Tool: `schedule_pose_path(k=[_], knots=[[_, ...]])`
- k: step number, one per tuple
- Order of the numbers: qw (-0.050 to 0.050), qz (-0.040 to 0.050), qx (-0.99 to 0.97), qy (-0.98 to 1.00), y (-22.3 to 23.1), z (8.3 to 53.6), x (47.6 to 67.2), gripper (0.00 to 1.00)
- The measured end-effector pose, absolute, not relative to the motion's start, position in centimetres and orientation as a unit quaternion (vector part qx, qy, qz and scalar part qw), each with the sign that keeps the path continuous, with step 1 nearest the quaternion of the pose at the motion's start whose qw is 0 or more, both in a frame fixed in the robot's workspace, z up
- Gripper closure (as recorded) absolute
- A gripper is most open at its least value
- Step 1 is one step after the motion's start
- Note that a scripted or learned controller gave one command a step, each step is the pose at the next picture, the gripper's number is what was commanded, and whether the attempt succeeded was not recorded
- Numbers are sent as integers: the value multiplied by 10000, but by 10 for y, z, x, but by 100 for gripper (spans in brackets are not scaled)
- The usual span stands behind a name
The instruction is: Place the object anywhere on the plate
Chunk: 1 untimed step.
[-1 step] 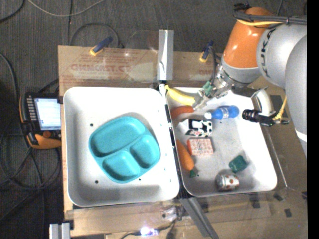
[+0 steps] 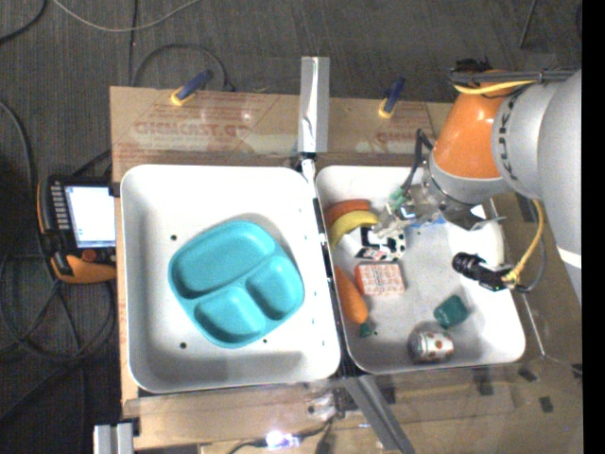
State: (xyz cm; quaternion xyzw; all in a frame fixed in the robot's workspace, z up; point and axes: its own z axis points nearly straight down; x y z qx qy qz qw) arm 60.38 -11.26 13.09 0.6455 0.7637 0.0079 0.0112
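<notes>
A can (image 2: 431, 345), a carrot (image 2: 351, 297) and a box (image 2: 379, 278) lie in the right bin (image 2: 506, 334) awaiting pickup, the gripper (image 2: 384, 238), grip unreadable, hovers by the banana (image 2: 350, 223), well apart from the plate (image 2: 238, 282).

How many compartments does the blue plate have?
3. The plate in the left bin has one large compartment along its upper left and two smaller ones, lower left and right.
</notes>
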Motion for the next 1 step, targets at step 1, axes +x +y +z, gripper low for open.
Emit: schedule_pose_path(k=[1], knots=[[-2,-12,6033,7975,-131,191,537,100]])
